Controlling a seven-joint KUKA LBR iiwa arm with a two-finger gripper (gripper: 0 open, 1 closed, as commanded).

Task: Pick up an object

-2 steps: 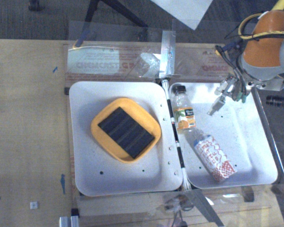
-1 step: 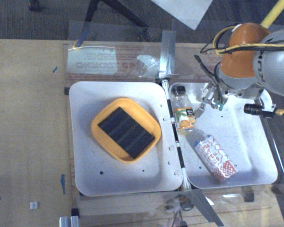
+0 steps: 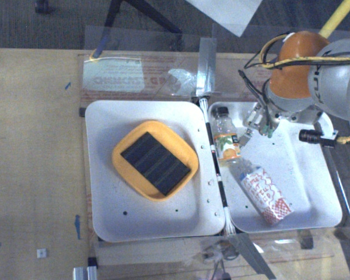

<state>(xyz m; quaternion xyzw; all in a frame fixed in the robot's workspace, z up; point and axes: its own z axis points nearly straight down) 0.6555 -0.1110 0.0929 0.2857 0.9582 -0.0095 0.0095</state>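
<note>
My gripper [image 3: 255, 127] hangs over the back left part of the right bin [image 3: 315, 179], under the arm's orange band. A small clear bottle with an orange label [image 3: 226, 139] lies just left of it, along the bin's left wall, a short gap away. A plastic bottle with a red and white patterned wrap [image 3: 264, 193] lies slantwise in the middle of the same bin, nearer the front. In the left bin [image 3: 105, 209] rests a yellow rounded block with a dark ribbed panel on top [image 3: 155, 167].
A metal divider [image 3: 206, 74] and a crumpled clear wrapper [image 3: 178, 80] sit behind the bins. A black cylinder [image 3: 314, 136] juts from the arm over the right bin's back right. Bare bin floor shows right of the patterned bottle.
</note>
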